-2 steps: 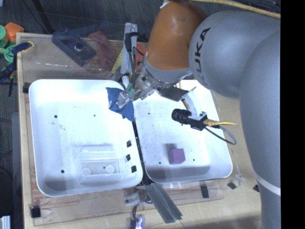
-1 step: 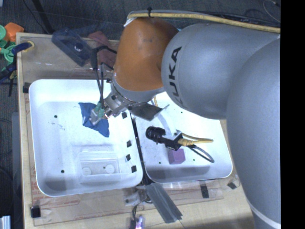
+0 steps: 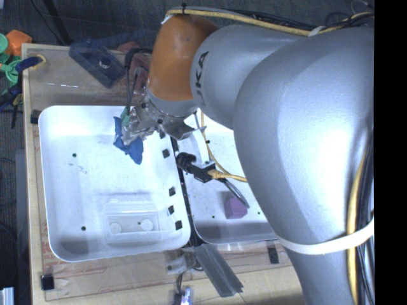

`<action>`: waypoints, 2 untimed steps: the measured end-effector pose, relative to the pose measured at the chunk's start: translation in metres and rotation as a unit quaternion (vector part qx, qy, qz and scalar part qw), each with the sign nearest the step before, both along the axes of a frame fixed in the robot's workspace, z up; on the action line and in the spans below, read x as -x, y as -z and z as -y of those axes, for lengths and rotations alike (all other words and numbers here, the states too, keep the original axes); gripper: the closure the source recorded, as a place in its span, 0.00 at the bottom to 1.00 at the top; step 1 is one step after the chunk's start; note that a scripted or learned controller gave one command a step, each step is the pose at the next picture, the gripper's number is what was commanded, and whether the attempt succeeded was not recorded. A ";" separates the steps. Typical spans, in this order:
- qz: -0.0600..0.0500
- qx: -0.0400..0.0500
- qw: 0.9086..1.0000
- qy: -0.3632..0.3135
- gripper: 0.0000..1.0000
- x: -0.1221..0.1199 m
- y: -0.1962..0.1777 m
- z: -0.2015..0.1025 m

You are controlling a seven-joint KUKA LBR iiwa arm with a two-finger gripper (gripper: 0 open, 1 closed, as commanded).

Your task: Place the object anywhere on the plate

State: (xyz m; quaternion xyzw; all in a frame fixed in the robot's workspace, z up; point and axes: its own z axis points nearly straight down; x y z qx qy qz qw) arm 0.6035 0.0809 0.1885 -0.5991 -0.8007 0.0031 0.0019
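One gripper (image 3: 132,132) (around blue object (image 3: 129,143))

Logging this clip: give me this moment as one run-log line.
claw over left bin | blue object at claw, grip unclear | purple block in right bin

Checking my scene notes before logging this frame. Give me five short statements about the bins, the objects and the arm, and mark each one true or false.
1. A blue object hangs at the pincer over the left bin. True.
2. A purple block lies in the left bin. False: it lies in the right bin.
3. A clear plastic tray sits in the left bin. True.
4. The arm's band is green. False: it is orange.
5. The two bins are stacked. False: they sit side by side.
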 end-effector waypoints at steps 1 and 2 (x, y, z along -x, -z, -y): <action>0.000 -0.001 1.000 0.020 1.00 -0.052 -0.001 0.025; -0.001 0.000 0.999 0.053 1.00 -0.014 -0.003 -0.040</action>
